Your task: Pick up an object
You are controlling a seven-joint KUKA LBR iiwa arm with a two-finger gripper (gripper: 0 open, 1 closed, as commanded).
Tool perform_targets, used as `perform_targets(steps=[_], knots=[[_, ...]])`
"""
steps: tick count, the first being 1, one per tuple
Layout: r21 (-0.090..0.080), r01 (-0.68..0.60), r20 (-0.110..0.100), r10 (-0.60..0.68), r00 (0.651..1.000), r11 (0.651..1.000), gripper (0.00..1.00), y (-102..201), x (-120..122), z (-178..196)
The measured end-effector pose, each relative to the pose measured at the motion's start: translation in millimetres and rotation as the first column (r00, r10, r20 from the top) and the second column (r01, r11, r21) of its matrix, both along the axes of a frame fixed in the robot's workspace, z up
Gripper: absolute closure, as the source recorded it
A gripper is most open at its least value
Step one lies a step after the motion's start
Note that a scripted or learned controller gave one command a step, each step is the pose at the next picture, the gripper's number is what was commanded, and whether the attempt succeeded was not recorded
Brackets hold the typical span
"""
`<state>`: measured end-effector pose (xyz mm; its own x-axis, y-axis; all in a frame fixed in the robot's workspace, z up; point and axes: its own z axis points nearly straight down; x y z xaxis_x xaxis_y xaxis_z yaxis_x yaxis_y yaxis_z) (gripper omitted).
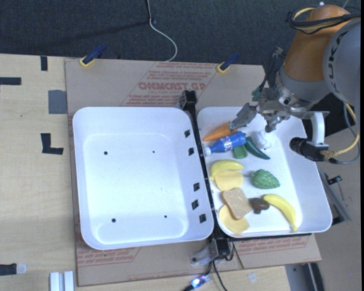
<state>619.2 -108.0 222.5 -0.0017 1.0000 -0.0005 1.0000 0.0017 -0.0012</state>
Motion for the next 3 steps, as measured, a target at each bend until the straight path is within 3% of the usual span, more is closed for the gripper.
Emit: perform_targets(steps=[1,2,3], knots=[[0.001,-0.002,0.000,0.002,1.000,1.000,0.00,-3.1,43.3,-144.9],[0.000,0.000,0.000,0.000,1.000,1.000,0.00,14.4,48.9,-138.3],[-0.001,0.002,-0.004,-0.002,1.000,1.000,1.00,11.9,48.9,-125.2]])
